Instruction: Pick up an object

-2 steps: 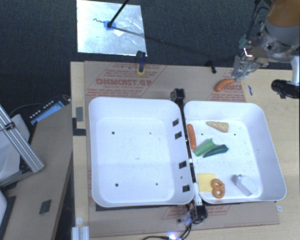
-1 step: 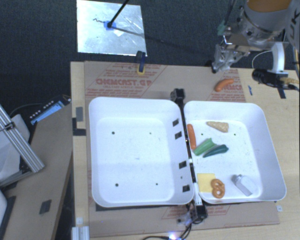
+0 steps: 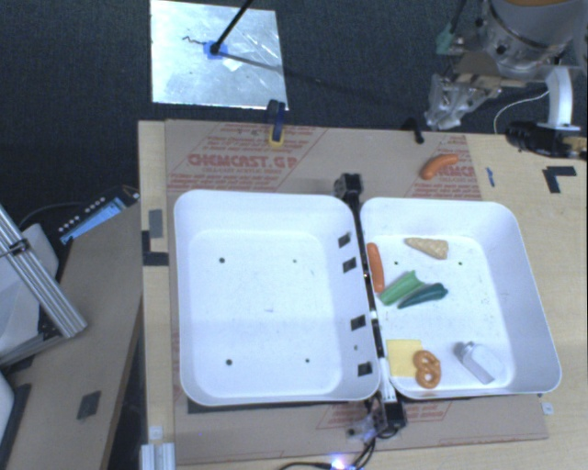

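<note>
Metal hand (image 3: 447, 103) above the bench, grip unclear; glossy green pepper (image 3: 411, 289), knotted pretzel (image 3: 426, 368) in right bin (image 3: 528, 275)

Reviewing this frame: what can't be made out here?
- Hand, camera view: small and blurred at the top; open or shut cannot be told.
- Arm: cut off by the top edge.
- Grey object in the right bin: too small to identify.

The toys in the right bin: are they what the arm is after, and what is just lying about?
For the job:
hot dog
green pods
pretzel
cheese slice
end effector

Lying about:
sausage outside the bins
foil sheet
</note>
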`<state>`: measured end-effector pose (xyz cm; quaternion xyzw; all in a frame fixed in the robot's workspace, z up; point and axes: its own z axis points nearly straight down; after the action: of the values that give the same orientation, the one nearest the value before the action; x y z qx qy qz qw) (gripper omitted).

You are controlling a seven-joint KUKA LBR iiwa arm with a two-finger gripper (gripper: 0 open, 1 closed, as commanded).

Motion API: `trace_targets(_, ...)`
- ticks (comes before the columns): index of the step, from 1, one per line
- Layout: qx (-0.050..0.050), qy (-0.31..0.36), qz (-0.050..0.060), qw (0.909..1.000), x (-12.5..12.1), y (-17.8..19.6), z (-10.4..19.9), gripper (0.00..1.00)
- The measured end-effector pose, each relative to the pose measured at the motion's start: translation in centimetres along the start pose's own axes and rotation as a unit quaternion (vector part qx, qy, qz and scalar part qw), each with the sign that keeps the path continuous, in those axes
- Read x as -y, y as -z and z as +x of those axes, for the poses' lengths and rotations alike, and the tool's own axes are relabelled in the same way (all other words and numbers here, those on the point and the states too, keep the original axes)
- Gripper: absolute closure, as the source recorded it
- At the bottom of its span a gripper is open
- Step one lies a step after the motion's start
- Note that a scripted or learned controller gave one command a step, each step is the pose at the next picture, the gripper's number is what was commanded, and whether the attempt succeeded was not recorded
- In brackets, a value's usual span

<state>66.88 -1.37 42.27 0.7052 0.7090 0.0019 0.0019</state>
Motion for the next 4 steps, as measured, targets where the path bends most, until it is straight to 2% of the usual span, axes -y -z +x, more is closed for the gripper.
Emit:
trace_targets(2, 0.0, 0.0, 0.0, 1.0, 0.0, 6.6, 0.3, 1.0)
trace_targets(3, 0.0, 0.001, -0.001, 1.0, 0.6, 10.7, 3.3, 1.0)
trace_targets(4, 0.001, -0.004, 0.003, 1.0, 0.0, 6.4, -2.4, 1.0)
